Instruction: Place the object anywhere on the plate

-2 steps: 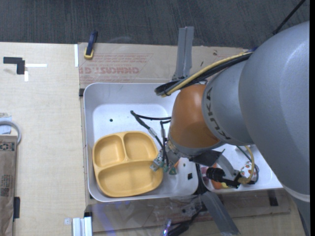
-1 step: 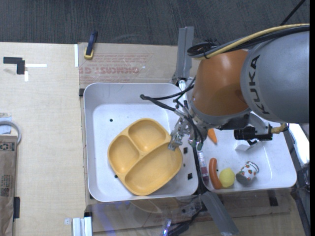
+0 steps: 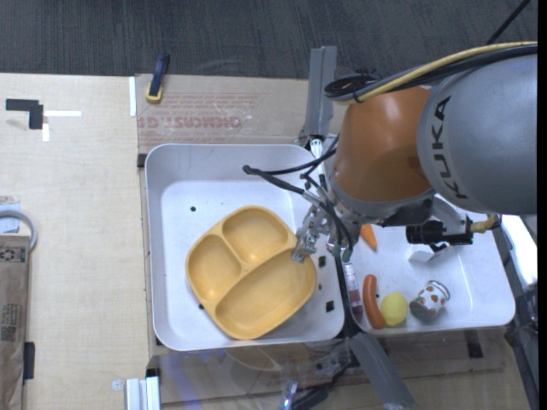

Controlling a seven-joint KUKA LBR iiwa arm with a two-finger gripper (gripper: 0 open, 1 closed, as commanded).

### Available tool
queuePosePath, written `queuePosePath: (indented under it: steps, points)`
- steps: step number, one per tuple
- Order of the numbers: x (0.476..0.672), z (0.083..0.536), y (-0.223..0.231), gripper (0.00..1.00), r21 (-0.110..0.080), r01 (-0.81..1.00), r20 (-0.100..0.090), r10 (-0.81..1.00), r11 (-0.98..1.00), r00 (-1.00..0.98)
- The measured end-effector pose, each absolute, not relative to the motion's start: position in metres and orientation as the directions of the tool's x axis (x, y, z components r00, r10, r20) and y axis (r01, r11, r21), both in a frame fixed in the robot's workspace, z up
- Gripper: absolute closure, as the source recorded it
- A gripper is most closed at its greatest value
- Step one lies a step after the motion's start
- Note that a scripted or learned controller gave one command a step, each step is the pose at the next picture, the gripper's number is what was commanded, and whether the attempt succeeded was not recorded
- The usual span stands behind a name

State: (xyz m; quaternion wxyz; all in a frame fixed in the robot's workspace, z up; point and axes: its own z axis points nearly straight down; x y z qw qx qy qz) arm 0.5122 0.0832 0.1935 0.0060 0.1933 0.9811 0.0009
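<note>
A yellow plate (image 3: 248,272) with three compartments lies in the left white bin (image 3: 171,229). My gripper (image 3: 309,243) hangs over the plate's right rim, near the wall between the two bins. The large grey and orange wrist covers much of it from above. I see no object clearly between its tips. In the right bin (image 3: 479,314) lie an orange carrot piece (image 3: 369,236), a red sausage (image 3: 370,300), a yellow lemon-like ball (image 3: 393,308) and a small grey and white spotted figure (image 3: 430,301).
The arm spans the right bin's upper part and hides what is under it. A blue and yellow tool (image 3: 157,79) lies on the bench behind the left bin. Brown cardboard (image 3: 205,114) sits at the back.
</note>
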Motion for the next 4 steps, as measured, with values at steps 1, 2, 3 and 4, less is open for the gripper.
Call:
queuePosePath:
  steps: [1, 2, 3, 4]
  points:
    - [0.487, 0.156, 0.119, 0.00, -0.003, 0.387, -0.025, 0.387, 0.922, -0.922]
    - [0.490, 0.146, 0.130, 0.00, 0.000, 0.388, -0.033, 0.388, 0.922, -0.921]
    - [0.526, 0.197, 0.079, 0.00, 0.002, 0.091, -0.022, 0.091, 0.996, -0.996]
    - [0.491, 0.214, 0.136, 0.00, -0.007, 0.005, -0.036, 0.005, 1.000, -0.999]
